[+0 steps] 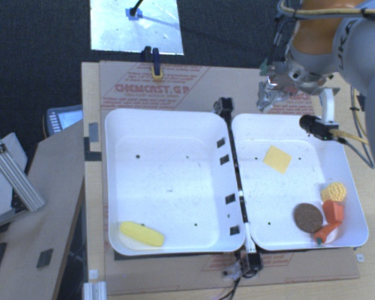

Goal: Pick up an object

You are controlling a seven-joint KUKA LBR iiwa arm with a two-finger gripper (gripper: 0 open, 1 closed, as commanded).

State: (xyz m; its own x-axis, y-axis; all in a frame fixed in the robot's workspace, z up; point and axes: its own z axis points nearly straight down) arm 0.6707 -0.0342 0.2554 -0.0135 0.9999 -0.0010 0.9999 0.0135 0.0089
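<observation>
My gripper [269,100] hangs above the far edge of the right bin [356,186], near its back left corner, with nothing between its fingers. A flat yellow square [277,159] lies in the right bin's middle, below and slightly right of the gripper. In that bin's front right corner sit a brown round disc [308,217], a yellow corn-like piece [335,192] and an orange carrot-like piece [331,219]. A yellow corn cob [142,234] lies in the front left corner of the left bin [112,167].
The two bins are joined by a black clipped divider [232,167]. They rest on a cardboard sheet [156,86]. A metal plate [135,16] lies beyond the bench at the back. A grey rail [9,167] stands at the left.
</observation>
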